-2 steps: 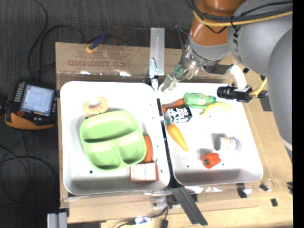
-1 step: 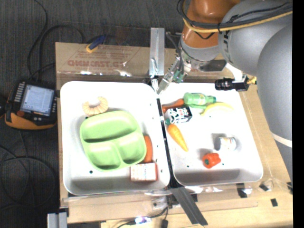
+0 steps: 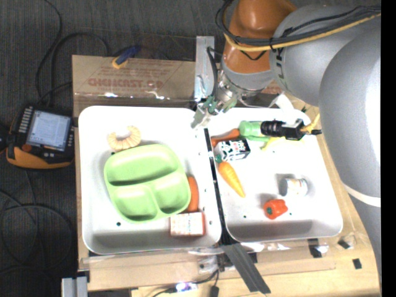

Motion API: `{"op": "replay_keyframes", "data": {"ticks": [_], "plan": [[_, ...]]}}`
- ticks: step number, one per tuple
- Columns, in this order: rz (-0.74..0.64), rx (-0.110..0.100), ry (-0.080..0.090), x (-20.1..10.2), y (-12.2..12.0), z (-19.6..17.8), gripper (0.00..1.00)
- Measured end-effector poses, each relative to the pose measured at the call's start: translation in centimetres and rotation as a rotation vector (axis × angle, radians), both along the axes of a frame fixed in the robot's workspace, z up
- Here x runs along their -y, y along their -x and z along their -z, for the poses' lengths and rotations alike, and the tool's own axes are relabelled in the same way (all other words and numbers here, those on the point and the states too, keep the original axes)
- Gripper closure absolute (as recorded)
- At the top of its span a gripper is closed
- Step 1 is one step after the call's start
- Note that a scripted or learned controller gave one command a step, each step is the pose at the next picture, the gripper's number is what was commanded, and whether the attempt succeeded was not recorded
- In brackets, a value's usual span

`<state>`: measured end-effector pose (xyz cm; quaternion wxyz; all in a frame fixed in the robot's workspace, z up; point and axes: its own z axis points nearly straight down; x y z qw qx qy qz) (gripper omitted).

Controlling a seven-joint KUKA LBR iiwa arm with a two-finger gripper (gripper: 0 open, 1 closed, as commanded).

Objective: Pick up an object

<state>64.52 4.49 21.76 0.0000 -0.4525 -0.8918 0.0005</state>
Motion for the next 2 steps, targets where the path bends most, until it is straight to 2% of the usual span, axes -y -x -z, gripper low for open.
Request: {"op": "replay_keyframes", "data": {"ticks": [1, 2], "plan": [[-0.124, 0.002, 0.003, 3.8, -2.4, -1.1, 1.00], [0.125, -0.001, -0.001, -1.2, -0.6, 3.4, 1.00]]}}
